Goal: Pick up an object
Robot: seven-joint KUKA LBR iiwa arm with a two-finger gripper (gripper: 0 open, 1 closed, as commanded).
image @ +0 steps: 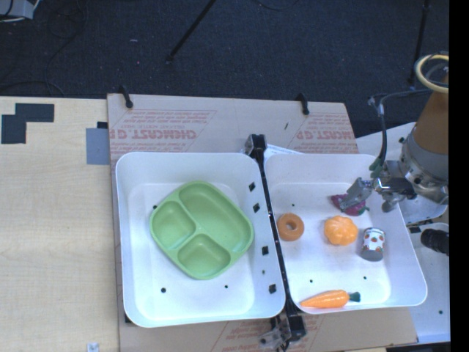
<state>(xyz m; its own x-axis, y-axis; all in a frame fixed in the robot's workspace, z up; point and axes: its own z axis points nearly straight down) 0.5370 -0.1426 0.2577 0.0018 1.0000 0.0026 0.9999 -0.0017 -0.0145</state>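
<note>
Tool (364,190) is right over the purple toy (350,204), can't tell how open it is, so I'd centre it before squeezing.

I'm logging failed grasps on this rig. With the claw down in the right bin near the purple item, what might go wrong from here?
1. The claw sits at the purple object, which lies low against the right bin floor; the grip may slip off.
2. The orange round fruit toy and the small cupcake toy lie close by; a sideways move might knock them.
3. The purple object is near the bin's back wall, which may block the claw.
</note>
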